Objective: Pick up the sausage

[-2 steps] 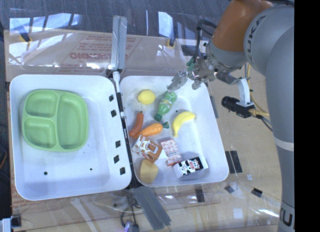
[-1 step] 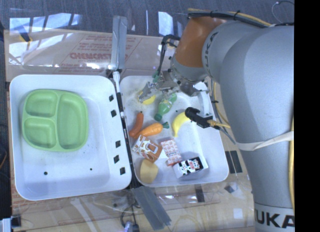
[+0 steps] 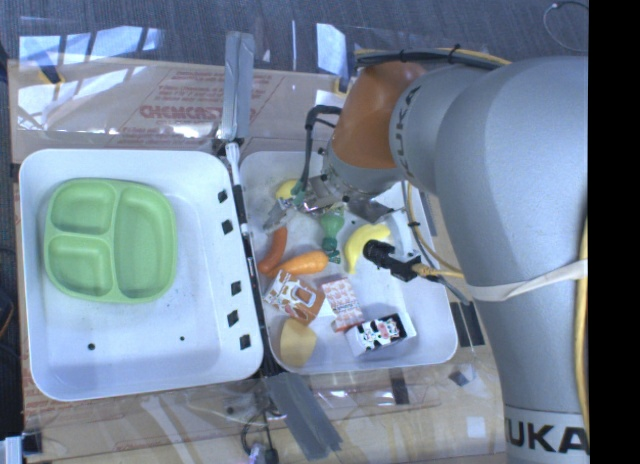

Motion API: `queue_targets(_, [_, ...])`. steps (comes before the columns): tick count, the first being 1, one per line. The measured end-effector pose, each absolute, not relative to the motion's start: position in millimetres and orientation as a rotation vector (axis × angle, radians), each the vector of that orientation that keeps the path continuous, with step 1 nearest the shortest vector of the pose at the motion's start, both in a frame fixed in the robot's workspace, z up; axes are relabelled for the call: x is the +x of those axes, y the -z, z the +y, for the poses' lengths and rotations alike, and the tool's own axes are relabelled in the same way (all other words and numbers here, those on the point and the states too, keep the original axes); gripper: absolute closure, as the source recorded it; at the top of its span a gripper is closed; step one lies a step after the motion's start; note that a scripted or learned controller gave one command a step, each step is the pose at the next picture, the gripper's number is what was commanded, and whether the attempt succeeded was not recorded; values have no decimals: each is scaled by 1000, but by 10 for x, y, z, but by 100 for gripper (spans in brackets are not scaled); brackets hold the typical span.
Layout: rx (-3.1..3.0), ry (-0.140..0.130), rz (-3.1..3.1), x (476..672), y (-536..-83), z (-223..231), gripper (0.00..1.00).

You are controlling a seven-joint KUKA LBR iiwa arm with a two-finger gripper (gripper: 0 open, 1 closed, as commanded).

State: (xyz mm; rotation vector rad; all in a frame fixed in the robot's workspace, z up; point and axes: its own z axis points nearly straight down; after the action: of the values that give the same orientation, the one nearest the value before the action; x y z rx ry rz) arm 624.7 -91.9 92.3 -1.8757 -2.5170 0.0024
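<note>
The sausage (image 3: pixel 273 249), a short reddish-brown link, lies tilted near the left wall of the right bin (image 3: pixel 440 337). An orange carrot (image 3: pixel 304 263) touches its lower right side. My gripper (image 3: pixel 301 202) hangs over the bin's upper middle, just above and to the right of the sausage's top end. The grey arm and its orange band cover much of the gripper, and nothing is seen held in it.
Around the gripper are a yellow lemon (image 3: pixel 288 190), a green item (image 3: pixel 331 223) and a banana (image 3: pixel 358 243). Nearer the front lie two snack packets (image 3: pixel 293 297), a black-and-white carton (image 3: pixel 380 333) and a tan round piece (image 3: pixel 296 342). The left bin (image 3: pixel 130 352) holds a green divided plate (image 3: pixel 108 239).
</note>
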Motion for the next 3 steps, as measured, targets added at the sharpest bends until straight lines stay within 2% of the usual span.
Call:
queue_targets(1, [-1874, -3, -2519, 6252, -1030, -923, 100])
queue_targets(2, [-1874, -3, -2519, 6252, -1030, -922, 0])
queue_targets(3, [-1870, -5, -2522, 6256, -1133, -917, 100])
